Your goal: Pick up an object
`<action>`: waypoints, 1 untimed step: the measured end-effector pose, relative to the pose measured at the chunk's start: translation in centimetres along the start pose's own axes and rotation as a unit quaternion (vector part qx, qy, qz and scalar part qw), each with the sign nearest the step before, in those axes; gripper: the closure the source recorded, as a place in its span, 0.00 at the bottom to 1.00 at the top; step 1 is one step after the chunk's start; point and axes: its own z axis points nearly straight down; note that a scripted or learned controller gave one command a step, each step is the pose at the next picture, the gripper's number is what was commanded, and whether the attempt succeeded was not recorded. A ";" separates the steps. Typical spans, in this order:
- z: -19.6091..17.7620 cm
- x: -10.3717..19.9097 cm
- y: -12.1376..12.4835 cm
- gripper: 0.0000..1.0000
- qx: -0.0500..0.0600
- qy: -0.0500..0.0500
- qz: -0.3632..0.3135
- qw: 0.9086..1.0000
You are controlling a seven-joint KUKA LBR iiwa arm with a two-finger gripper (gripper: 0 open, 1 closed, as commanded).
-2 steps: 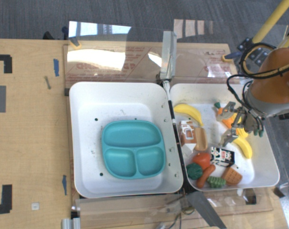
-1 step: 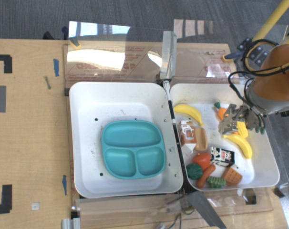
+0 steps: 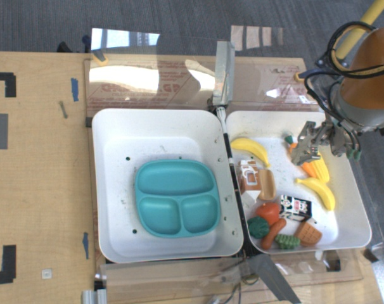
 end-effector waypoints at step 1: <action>0.5 0.2 -0.1 0.00 0.000 0.005 0.001 1.000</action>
